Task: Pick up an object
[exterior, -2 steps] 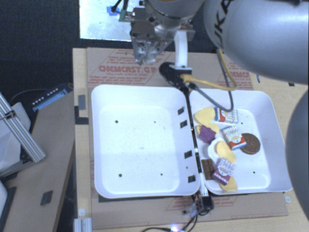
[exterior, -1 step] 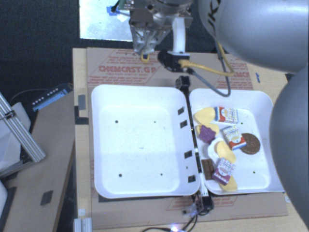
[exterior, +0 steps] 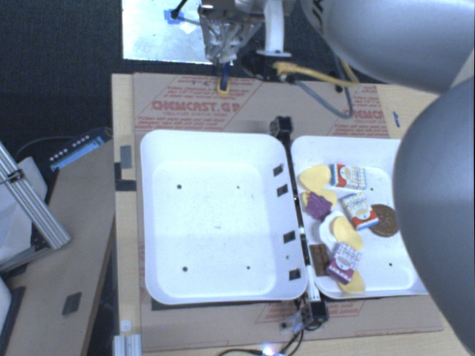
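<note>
My gripper (exterior: 223, 62) hangs high at the top of the view, beyond the far edge of the bins. Its fingers taper to a point and are shut on a small yellow and blue object (exterior: 223, 84) that dangles just below the fingertips. The right bin (exterior: 393, 277) holds several small items: a yellow piece (exterior: 315, 176), a red and white box (exterior: 349, 176), a purple piece (exterior: 318, 205), a brown round disc (exterior: 384, 219) and a brown bar (exterior: 319, 259).
The left bin (exterior: 215, 213) lies beside the right one, with a black divider (exterior: 295, 213) between them. Both rest on a cardboard sheet (exterior: 193, 104). The arm's grey body covers the right side. A metal rail (exterior: 30, 199) lies at the left.
</note>
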